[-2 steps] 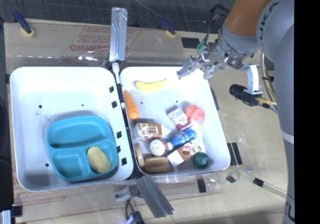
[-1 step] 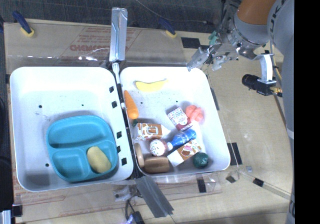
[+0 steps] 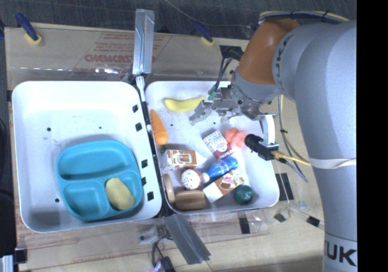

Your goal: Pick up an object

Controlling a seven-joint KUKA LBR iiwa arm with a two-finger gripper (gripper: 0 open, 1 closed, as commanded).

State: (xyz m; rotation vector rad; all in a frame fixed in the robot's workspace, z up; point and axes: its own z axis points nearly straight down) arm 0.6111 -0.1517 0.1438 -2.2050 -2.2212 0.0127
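Objects for picking lie heaped in the right bin (image 3: 267,195), the landmark for everything below. Toward its far wall rests a yellow banana (image 3: 183,104). Along the wall it shares with the left bin lies an orange carrot (image 3: 159,127), pointing toward the near side. In the middle sit a small red-and-white packet (image 3: 214,142) and, just beside it, a pink toy (image 3: 237,139). Nearer the front come a brown snack box (image 3: 182,159), a white ball with red marks (image 3: 190,179), a blue bottle (image 3: 220,168) lying on its side, another printed carton (image 3: 225,185), a brown bread-like loaf (image 3: 190,200) and a dark green round fruit (image 3: 243,194) in the near right corner.

The grey arm (image 3: 318,83) with its orange band (image 3: 260,53) reaches in over the bin's far right corner. Its gripper (image 3: 202,113) hangs low over the far part of the bin, just beside the banana's right end — the fingers appear empty, but whether they are spread or pressed together cannot be told.

The left bin (image 3: 24,143) adjoins the right bin on the counter (image 3: 91,46). It holds a blue divided tray (image 3: 91,171) with a yellow potato-like item (image 3: 120,193) in one near compartment.
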